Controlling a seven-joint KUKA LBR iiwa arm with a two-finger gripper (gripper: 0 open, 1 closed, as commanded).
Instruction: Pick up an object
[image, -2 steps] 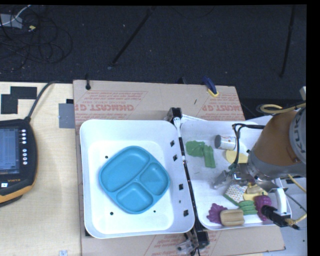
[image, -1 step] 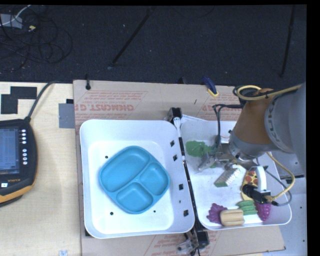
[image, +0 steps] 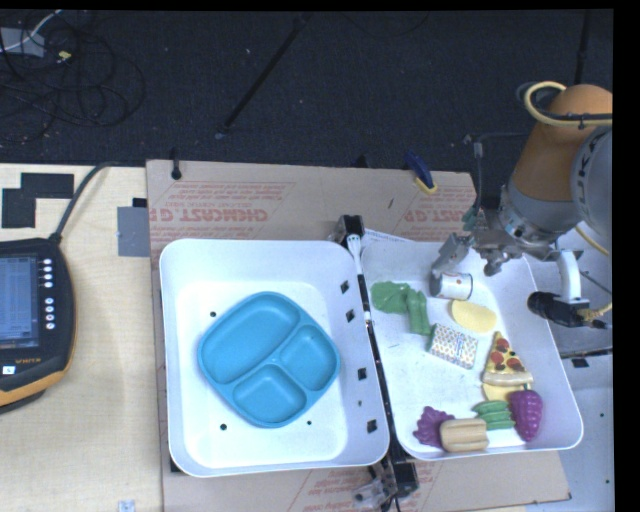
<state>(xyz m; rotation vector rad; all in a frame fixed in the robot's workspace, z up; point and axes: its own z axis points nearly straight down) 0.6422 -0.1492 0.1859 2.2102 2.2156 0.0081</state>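
Fingers (image: 462, 262) state: cannot tell. Yellow lemon-shaped toy (image: 473, 316) lies in right bin (image: 560, 390), at 6 o'clock of gripper. Probably light, rigid, smooth plastic; grip across its narrow width to prevent slipping.

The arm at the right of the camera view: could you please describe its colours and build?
The arm has a rounded orange band above a grey metallic wrist section. Below that sits the claw, made of grey metal parts, with a pale cylindrical piece at its lower end. A thin cable runs up behind the orange band.
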